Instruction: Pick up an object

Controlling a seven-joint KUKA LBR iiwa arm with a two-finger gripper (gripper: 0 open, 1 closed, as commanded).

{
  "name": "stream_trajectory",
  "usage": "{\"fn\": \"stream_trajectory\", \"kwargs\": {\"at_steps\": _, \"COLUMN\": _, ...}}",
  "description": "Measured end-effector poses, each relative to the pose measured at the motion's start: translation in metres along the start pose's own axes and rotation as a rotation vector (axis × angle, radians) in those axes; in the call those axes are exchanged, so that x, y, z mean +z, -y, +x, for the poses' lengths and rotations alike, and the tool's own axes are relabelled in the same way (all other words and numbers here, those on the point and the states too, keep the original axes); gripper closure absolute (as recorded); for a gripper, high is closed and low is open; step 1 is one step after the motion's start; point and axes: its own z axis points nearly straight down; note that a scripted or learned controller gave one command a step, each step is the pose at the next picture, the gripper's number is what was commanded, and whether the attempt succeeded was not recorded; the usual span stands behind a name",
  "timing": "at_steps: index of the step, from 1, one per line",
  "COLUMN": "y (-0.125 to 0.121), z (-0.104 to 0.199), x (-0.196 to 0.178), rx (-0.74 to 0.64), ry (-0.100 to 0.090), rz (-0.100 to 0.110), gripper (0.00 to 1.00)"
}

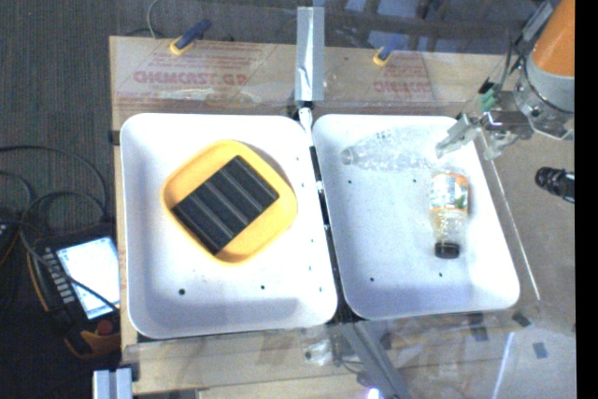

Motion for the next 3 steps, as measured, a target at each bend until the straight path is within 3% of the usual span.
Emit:
{"fn": "stream_trajectory", "kwargs": {"at_steps": 1, "y": 0.019, "z": -0.016, "x": 0.121, "rx": -0.062, "ry": 0.0, "rz": 0.001, "gripper": 0.0}}
{"fn": "stream_trajectory", "kwargs": {"at_steps": 2, "y": 0.014, "z": -0.011, "x": 0.148, "rx": -0.112, "ry": -0.002, "rz": -0.006, "gripper": 0.0}}
{"fn": "stream_trajectory", "kwargs": {"at_steps": 3, "y": 0.032, "z": -0.006, "x": 0.152, "rx": -0.192, "ry": 0.013, "rz": -0.021, "gripper": 0.0}}
